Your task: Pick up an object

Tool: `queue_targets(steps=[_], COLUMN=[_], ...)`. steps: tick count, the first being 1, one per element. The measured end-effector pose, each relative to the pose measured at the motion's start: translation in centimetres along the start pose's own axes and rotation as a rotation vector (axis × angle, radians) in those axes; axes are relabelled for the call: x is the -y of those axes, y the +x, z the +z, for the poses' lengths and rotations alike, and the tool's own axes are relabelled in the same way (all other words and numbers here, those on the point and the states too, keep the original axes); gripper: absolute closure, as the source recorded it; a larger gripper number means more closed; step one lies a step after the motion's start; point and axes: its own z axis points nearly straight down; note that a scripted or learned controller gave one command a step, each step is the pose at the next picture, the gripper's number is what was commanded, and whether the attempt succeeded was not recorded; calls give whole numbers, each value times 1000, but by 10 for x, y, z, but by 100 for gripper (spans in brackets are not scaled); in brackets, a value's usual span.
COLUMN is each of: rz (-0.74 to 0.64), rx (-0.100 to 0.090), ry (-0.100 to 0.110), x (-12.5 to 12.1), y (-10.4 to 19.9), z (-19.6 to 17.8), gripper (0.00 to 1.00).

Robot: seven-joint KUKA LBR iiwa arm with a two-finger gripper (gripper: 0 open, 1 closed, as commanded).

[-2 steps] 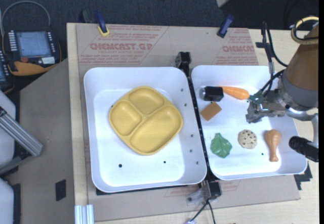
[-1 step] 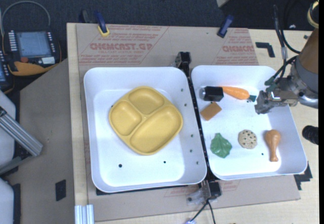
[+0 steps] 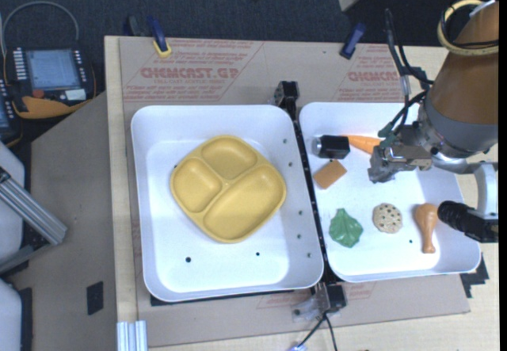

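1. Scene: two white bins are sitting side by side on the bench. The left bin (image 3: 158,254) is holding a yellow divided plate (image 3: 228,187). The right bin (image 3: 444,262) is holding the small items.
2. Candidates in the right bin: an orange carrot-like piece (image 3: 366,143) near the back wall, touching or just beside a black block (image 3: 333,146); a tan wedge (image 3: 329,174) just in front of that block; a green leafy piece (image 3: 345,228) toward the front; a round cookie (image 3: 386,218) just to its right; a drumstick-shaped piece (image 3: 427,226) further right.
3. Arm: the grey wrist is reaching in from the right, and the gripper (image 3: 382,169) is hanging over the middle of the right bin, between the carrot-like piece and the cookie.
4. Hand state: cannot tell. The tool end is reading as one dark grey mass; nothing is showing clearly inside it.
5. Progress, as a judgement: the pick is not yet done. Every item listed is lying on the bin floor, none lifted. Selecting, closing on and raising one item is remaining.
6. Which item is being targeted: unclear. The carrot-like piece and the tan wedge are lying nearest the tool.
7. Hidden or doubtful: the arm body is covering the bin's back right corner; a dark cylindrical part (image 3: 463,220) is crossing the right rim just beside the drumstick-shaped piece; gripper height above the floor is not readable at this slant.
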Motion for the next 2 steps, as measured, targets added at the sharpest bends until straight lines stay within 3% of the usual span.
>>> queue_targets(steps=[1,2], rz=[0,1], rx=[0,0], ry=[1,3], x=[-3,9], y=[53,100], z=[7,27], gripper=[100,100])
